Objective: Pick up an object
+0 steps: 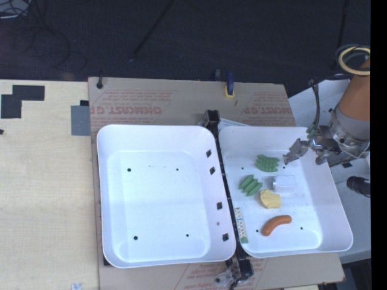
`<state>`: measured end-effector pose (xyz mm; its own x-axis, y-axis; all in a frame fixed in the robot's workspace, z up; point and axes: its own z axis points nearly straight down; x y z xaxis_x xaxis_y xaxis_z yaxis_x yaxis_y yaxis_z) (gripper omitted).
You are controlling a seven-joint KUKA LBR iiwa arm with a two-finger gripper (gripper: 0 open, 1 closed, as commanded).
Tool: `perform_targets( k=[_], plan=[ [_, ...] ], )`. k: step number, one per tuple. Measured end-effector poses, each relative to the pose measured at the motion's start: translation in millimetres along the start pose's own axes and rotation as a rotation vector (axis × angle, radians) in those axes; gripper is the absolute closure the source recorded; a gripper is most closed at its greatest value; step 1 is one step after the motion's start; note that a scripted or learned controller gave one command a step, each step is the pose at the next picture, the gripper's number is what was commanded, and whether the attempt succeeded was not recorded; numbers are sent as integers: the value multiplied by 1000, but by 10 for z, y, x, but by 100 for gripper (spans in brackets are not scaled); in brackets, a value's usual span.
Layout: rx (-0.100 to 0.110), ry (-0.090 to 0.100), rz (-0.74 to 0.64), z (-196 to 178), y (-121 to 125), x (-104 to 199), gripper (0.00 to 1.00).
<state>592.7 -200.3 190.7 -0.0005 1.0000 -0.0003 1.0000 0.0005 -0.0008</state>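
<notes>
The little sausage (pixel 276 224) lies low in the right bin (pixel 335 222), near a yellow block (pixel 269 199) and green pods (pixel 250 185). The end effector (pixel 304 148) hangs spread above the bin's top edge, pinching nothing, so the picking is not done yet.

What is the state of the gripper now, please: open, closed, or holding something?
Gripper: cannot be told; it hangs over the right bin, above the green pieces, with nothing visibly between its fingers.

One fixed camera above the bench, slanting down on both bins (pixel 158 135)
</notes>
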Motion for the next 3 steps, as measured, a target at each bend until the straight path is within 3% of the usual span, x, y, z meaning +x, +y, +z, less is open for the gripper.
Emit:
perform_targets(
  k=[1, 2, 3],
  plan=[
    [-8, -3, -4, -573, 543, -127, 0],
    [-14, -5, -1, -1904, 519, -144, 0],
    [2, -2, -7, -1901, 515, -126, 100]
  ],
)
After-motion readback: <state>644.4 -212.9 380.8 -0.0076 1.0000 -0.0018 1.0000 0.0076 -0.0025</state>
